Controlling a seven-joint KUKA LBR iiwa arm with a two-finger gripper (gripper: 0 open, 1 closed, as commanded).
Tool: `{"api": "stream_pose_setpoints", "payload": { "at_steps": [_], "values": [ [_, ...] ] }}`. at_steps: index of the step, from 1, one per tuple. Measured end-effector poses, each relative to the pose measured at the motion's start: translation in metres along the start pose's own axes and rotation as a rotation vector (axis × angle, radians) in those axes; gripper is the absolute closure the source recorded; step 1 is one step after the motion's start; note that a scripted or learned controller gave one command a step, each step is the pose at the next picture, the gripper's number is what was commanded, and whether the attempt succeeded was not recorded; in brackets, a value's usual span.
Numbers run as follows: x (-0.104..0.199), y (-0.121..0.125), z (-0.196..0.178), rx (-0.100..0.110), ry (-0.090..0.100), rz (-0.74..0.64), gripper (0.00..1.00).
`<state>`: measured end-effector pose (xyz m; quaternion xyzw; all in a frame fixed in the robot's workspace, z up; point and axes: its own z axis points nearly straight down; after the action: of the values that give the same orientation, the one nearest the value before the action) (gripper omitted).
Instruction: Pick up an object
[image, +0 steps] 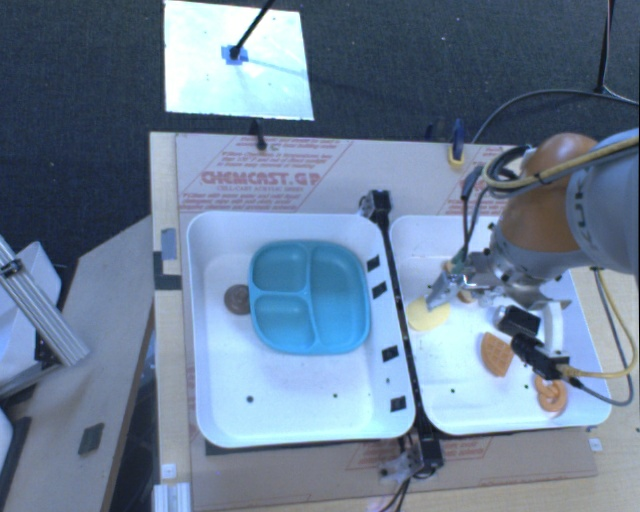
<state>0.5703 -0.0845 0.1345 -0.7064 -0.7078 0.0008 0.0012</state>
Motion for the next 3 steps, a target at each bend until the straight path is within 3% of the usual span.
{"api": "stream_pose_setpoints", "payload": {
  "at_steps": [1,2,3],
  "values": [
    [0.0,0.002,0.05,-0.007,-0.001,0.003,0.0],
    [0.0,0.004,0.036,-0.012,0.0,0.001,1.0],
    [-0.003,0.005,-0.008,-0.007,-0.001,-0.002,1.0]
  ]
}}
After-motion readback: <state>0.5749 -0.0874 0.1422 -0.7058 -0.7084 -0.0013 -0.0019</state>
